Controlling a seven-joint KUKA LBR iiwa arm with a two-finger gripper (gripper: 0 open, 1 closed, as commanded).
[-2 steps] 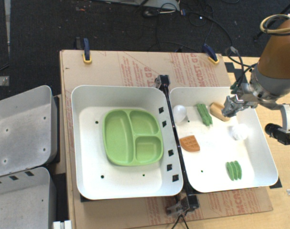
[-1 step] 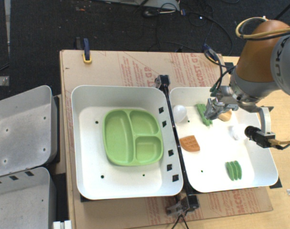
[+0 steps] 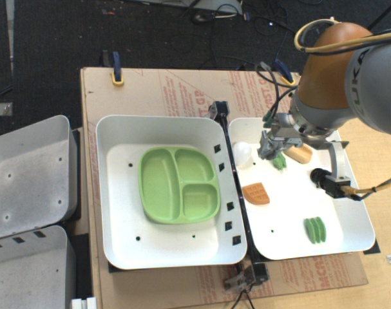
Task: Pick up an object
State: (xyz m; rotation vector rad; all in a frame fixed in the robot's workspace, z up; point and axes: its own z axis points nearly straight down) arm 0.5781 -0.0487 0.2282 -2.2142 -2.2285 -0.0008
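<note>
Two green toys (image 3: 315, 230), perhaps.

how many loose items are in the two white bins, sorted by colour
Green: 3, the divided plate in the left bin, a ridged piece and a small piece by the gripper
Orange: 1, a wedge
Tan: 1, a block
White: 1, a rounded item
Total: 6
</note>
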